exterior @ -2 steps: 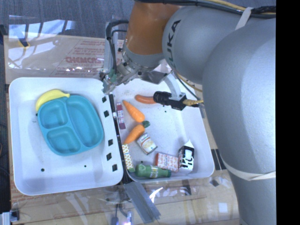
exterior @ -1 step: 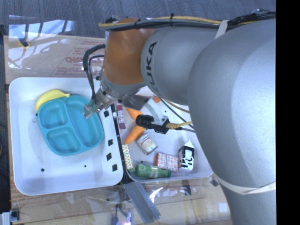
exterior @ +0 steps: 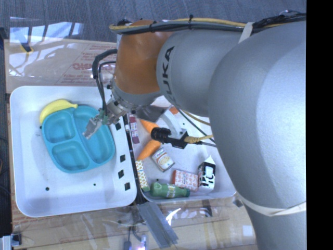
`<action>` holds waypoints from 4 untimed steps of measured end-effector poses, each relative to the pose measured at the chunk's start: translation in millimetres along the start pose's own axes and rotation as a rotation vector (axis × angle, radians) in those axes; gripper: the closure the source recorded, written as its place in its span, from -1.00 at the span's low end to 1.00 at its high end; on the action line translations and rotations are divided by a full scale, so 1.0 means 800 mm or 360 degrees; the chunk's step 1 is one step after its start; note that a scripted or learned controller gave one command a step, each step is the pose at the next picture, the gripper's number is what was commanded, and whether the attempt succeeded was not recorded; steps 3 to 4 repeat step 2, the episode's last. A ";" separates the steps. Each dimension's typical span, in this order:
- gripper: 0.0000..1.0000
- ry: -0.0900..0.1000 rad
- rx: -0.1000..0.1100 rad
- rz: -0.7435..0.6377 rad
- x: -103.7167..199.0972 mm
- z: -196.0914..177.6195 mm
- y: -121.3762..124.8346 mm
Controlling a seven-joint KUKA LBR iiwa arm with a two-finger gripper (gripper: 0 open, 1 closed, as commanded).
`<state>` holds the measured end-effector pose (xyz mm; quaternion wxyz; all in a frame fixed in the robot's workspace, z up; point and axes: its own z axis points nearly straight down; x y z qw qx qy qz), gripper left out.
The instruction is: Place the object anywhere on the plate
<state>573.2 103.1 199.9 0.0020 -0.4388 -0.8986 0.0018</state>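
Jaws: whether apart or together cannot be told; the gripper (exterior: 96, 124) hangs over the blue plate's (exterior: 73, 142) right edge in the left bin (exterior: 31, 191). "KUKA" marks the arm (exterior: 171, 66), which hides much of the right bin (exterior: 226, 191). A yellow object (exterior: 56, 108) lies under the plate's far-left edge.

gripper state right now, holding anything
Gripper: over the right edge of the blue plate; open or shut cannot be told, and no object can be seen in it.

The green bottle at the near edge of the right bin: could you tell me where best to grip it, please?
Probably across the middle of the green bottle, coming straight down from above. It lies flat on its side, lengthwise along the bin's near wall, so close the fingers across its narrow width.
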 end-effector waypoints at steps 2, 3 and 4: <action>1.00 -0.0003 -0.0005 -0.0002 -0.021 -0.094 0.000; 1.00 -0.0003 -0.0005 -0.0002 -0.021 -0.094 0.000; 1.00 -0.0003 -0.0005 -0.0002 -0.021 -0.094 0.000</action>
